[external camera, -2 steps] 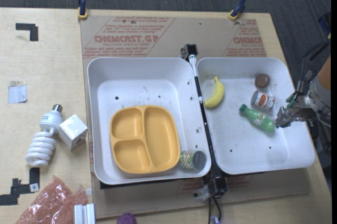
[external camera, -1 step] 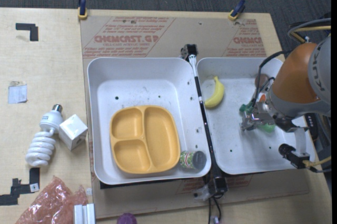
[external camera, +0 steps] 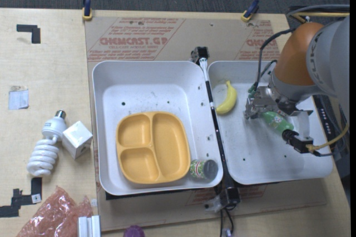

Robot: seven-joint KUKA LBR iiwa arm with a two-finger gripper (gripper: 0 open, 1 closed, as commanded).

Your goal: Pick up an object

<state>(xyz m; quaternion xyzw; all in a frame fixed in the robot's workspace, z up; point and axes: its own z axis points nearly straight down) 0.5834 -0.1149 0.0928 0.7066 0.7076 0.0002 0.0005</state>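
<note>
gripper (external camera: 255,108) over right bin (external camera: 245,169), just right of banana (external camera: 226,98) | finger state: cannot tell | banana: light, soft, curved, bruises easily | grab mid-body, across the curve

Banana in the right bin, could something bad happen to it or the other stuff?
Maybe. The pincer sits low in the right bin, close to the banana, so a sideways move could knock it against the bin wall. A green bottle lies right under the arm's wrist and could get nudged or pinned. The arm's dangling cable might snag.
</note>
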